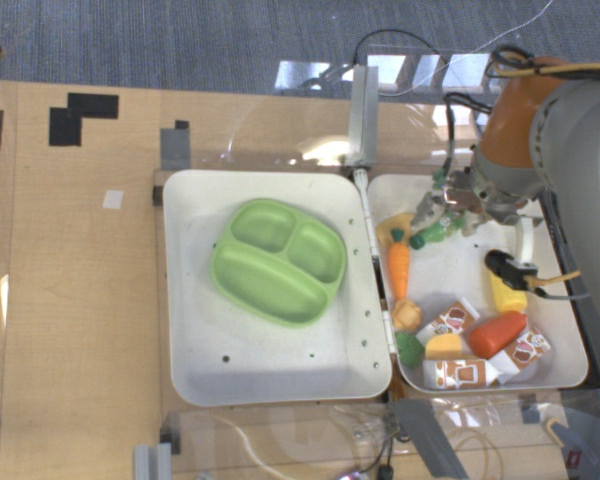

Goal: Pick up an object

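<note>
While you line up the next move, note that the end effector (432,215) hangs over the upper left part of the right-hand shallow white bin (576,366), and you cannot tell how its grip stands because the metal parts and cables blur together. Nearest to it is the orange plastic carrot with the green top (400,265), just below and to the left in the camera view, its long axis running almost straight up and down the picture beside the wall between the bins. A small dark green piece (423,237) lies between the two, close under the tool. Your grey arm with the orange band (512,118) reaches in from the right, wrist bent down and leftward. Judging from this, a short drop toward the carrot's green end would suit. Left of the wall, the green divided plastic plate (278,260) sits in the other white bin (195,368).
</note>
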`<state>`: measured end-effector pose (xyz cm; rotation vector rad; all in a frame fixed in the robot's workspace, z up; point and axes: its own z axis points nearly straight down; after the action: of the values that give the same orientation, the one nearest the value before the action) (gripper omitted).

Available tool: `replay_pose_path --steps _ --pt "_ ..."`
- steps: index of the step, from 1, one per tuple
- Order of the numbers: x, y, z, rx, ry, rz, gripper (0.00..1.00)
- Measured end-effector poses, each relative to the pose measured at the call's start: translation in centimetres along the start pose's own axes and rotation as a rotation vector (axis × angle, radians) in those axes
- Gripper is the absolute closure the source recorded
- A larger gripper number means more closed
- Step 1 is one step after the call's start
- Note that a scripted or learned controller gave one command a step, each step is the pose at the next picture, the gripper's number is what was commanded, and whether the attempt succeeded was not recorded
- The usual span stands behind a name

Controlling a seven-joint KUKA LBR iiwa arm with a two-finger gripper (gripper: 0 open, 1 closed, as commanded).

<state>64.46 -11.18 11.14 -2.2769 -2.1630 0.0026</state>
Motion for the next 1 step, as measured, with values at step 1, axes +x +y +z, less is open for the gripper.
replay_pose_path --steps 1 --pt "-4.16 1.14 2.42 -0.010 -0.001 -0.045 0.00"
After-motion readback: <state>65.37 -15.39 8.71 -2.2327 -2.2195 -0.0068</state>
